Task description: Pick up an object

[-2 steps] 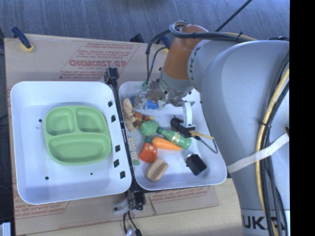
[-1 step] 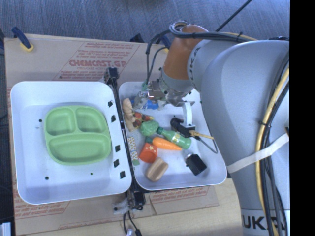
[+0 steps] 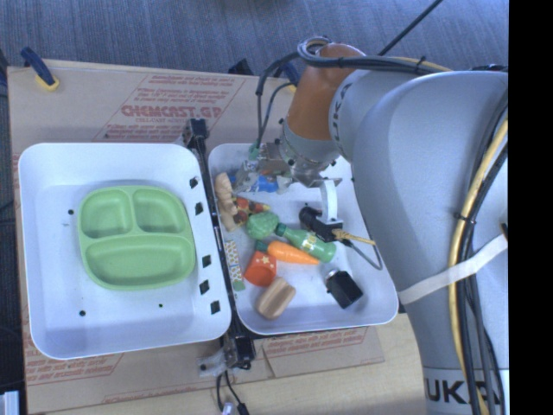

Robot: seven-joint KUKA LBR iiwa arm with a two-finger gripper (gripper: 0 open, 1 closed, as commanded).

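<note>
Your claw point(image 3: 275, 173) sits low at the right bin's point(image 3: 373, 294) twelve o'clock end, its state impossible to tell. Toys crowd there: the green bottle point(image 3: 309, 242), carrot point(image 3: 292, 253) and bread roll point(image 3: 276, 297) lie toward six o'clock. You risk nudging neighbours or closing on nothing.

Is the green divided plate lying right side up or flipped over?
Right side up: the green divided plate shows its three hollow compartments, flat in the left bin.

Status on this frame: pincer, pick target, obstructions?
Pincer low at right bin's far end, among clutter. Nothing seen held. Carrot, green bottle, bread roll lie packed close. Green tray alone in left bin.
</note>
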